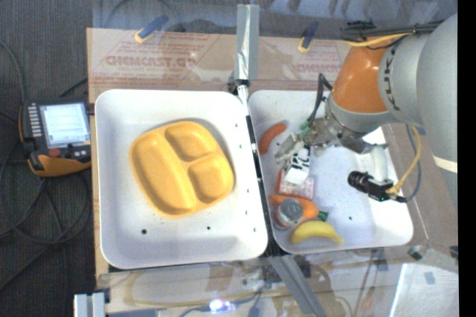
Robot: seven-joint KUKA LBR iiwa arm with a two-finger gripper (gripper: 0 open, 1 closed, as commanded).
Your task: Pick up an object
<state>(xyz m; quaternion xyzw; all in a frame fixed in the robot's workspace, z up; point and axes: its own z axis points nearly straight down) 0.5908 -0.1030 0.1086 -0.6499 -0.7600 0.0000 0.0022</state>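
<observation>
Faint red lettering on the bench's cardboard (160, 59) is too blurred to read. The pincer (296, 146) hangs in the right bin (372, 222); whether it grips anything I cannot tell. Just beneath lies a white box (297, 174), then a can (288, 213), carrot (294, 200) and banana (315, 234). An orange sausage (271, 135) lies to its left, toward the left bin's yellow tray (182, 167).
</observation>
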